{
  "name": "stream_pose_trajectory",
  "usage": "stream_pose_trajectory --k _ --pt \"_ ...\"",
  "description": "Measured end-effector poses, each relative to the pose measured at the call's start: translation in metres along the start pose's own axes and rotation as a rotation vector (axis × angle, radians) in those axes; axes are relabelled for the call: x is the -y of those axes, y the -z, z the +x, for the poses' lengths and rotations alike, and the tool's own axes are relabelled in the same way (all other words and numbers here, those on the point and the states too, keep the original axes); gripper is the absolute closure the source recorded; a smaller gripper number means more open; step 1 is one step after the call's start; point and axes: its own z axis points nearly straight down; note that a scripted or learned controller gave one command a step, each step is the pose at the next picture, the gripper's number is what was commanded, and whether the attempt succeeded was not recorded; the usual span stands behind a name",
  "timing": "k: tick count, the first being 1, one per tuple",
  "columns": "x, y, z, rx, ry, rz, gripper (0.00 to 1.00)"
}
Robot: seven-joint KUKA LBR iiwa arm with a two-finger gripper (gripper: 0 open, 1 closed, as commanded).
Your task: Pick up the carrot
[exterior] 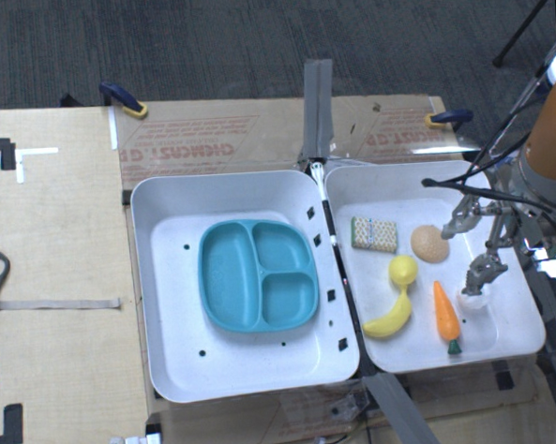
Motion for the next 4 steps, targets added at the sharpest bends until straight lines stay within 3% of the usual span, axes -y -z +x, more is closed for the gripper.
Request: stream_pose_trajectory --k 1,2,3,4 --pt "0.021 -0.129 -0.003 -0.001 0.037 0.0 0.0" --pt "-0.01 -0.15 0.022 0.002 -0.033 0.0 0.0" --pt "-0.01 -0.139 0.019 0.007 -0.03 0.001 1.0" --pt "0.041 0.001 0.032 0.003 -0.091 0.001 1.0"
